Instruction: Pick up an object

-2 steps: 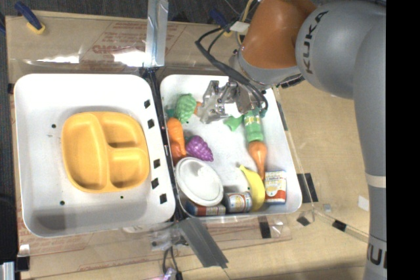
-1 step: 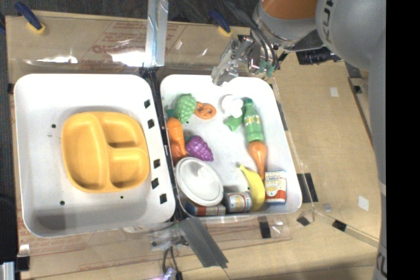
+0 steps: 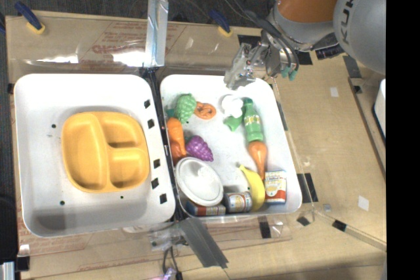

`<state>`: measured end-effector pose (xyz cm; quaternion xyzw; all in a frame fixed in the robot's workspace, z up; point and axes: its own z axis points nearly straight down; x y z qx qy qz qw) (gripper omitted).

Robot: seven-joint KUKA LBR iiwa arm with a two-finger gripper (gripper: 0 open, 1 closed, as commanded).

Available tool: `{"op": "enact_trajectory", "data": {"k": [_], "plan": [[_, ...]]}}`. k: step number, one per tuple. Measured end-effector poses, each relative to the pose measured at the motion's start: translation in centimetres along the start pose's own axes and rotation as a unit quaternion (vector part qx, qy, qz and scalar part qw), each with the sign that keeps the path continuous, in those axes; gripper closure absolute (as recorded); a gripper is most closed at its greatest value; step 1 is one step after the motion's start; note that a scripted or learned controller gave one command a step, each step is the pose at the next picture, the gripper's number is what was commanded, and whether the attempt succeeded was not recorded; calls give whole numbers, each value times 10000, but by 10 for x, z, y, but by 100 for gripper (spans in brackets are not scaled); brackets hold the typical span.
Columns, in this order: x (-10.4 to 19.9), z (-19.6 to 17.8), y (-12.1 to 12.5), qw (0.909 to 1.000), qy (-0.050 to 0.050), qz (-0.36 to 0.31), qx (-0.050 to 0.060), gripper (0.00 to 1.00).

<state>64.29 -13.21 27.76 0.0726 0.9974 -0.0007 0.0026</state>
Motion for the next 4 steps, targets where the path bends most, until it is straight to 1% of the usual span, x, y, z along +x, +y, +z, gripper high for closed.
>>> {"op": "enact_trajectory", "data": {"k": [1,2,3,4], "plan": [[10,-2,-31,9945,23,-1049,-5,100],[-1,11,13,9927,24,-1209,-17,100],[-15,10,0,9821,-9,-1884,-4,100],[-17,-2,2,9818,-38,-1900,3,100]]}}
